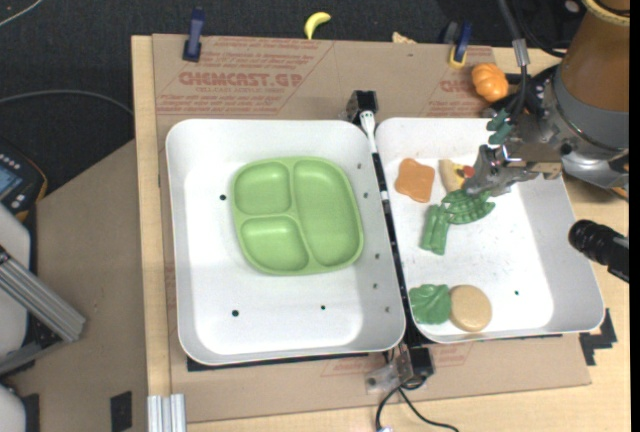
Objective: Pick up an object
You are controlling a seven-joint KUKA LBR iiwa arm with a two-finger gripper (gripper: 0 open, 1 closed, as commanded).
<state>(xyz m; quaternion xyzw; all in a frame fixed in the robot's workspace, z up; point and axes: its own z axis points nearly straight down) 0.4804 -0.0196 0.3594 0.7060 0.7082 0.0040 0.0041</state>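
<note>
- Dark carpet all round, a cardboard-topped bench [300, 80] under me, two white bins side by side; the left bin [200, 220] carries a green divided plate [297, 215].
- I'm in over the right bin [540, 270], my hand [487, 176] low over the upper end of a green leafy toy [447, 217].
- Whether that hand is spread or pinched, I cannot tell from this angle.
- The leafy toy lies near the middle of the right bin, long axis slanting from lower left up to upper right, frilly end toward me.
- It looks light and fairly stiff, probably plastic and a bit slick; I'd take it across the narrow stalk.
- Close by: an orange piece [414, 179], a tan round [470, 308], a green lump [431, 302].
</note>
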